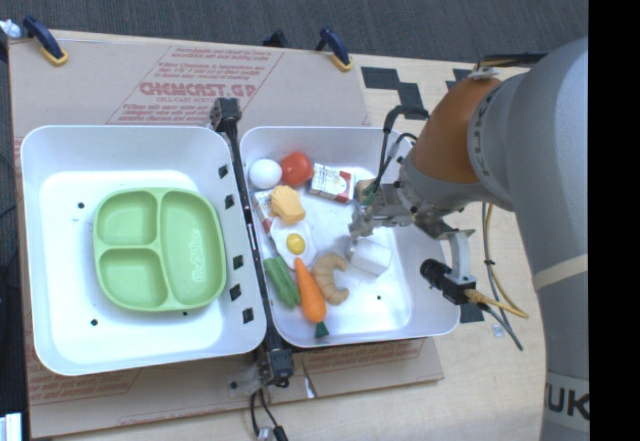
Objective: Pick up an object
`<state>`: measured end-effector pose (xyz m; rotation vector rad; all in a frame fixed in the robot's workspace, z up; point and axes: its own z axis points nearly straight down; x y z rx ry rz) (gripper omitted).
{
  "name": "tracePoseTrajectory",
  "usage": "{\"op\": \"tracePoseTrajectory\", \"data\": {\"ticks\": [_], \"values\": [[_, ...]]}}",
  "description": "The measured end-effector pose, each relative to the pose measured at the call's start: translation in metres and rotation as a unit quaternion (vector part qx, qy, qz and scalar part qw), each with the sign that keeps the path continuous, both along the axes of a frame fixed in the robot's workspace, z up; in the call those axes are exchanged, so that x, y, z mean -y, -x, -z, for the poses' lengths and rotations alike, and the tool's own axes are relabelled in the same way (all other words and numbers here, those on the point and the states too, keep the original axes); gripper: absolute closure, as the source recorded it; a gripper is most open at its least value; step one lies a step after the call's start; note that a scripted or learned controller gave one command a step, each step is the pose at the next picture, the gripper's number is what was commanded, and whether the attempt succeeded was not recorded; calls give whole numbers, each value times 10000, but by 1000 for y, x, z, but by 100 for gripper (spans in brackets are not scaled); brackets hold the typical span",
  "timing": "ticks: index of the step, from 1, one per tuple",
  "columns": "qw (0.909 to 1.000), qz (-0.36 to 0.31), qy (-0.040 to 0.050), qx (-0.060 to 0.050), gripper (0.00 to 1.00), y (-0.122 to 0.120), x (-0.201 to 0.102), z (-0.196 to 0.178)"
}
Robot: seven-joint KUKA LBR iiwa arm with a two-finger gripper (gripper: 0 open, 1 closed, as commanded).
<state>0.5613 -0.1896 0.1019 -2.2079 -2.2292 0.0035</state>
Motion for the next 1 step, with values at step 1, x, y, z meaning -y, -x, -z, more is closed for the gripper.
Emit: {"op": "tracePoseTrajectory", "data": {"ticks": [1], "values": [[10000,29,6,21,100,17,22,-39]]}}
